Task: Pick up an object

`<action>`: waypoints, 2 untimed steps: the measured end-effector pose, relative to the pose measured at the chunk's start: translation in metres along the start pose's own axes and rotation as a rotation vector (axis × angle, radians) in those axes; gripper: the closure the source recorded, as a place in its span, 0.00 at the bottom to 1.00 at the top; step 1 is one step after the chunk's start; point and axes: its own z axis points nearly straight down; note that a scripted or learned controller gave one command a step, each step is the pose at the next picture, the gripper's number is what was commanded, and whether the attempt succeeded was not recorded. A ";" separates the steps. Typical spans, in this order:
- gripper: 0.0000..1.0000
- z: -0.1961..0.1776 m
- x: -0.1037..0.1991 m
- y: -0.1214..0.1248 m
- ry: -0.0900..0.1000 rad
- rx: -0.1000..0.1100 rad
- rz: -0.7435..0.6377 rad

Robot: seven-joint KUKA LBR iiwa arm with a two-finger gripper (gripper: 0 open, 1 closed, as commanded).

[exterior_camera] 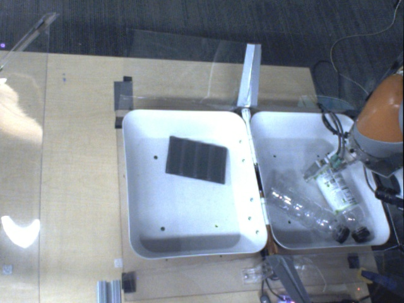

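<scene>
A dark grey ribbed rectangular pad lies flat in the left bin, toward its back. In the right bin a clear plastic bottle with a white label lies on its side, black cap toward the front. A second clear bottle lies slantwise beside it, with its own black cap. My gripper hangs low over the right bin, at the upper end of the labelled bottle. The orange wrist band is above it at the right edge. Nothing visibly sits in the gripper.
A metal divider post stands at the back between the two bins. Clear plastic sheeting lies behind them on the wooden bench. Cables trail by the right bin's back corner. Black brackets mark the left bin's corners.
</scene>
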 end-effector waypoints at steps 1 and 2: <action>1.00 -0.013 -0.001 0.004 -0.005 -0.008 -0.002; 1.00 -0.086 0.036 0.038 0.004 0.007 -0.185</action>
